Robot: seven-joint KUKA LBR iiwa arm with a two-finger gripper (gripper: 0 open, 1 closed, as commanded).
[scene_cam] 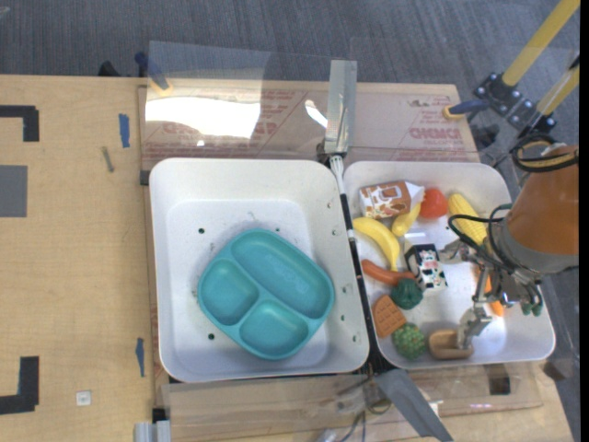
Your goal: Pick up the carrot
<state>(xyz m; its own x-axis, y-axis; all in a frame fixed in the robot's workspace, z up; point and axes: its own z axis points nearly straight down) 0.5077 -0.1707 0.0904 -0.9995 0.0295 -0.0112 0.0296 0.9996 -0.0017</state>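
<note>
Camera view: nearest, the gripper (478, 323) hangs low in the right bin (529, 339), its grip impossible to judge, beside one bread roll (444, 343) and two broccoli pieces (406, 295). One carrot (380, 272) lies mid-bin below two bananas (379, 238). The left bin (175, 201) holds one teal divided plate (265, 291); beyond lie the wooden bench (64, 247) and grey floor (276, 12).

Bright, even overhead light falls on the bench, washing the left bin (175, 191) and right bin (525, 339) close to pure white, with soft shadow along their inner walls. Strong glare burns out the clear sheet (221, 109) behind the bins, hiding the print on the cardboard (414, 118) beneath it. The frame is low in resolution and mildly soft, so the small food items in the right bin lose fine detail, and the arm (548, 215) at right reads slightly blurred.
</note>
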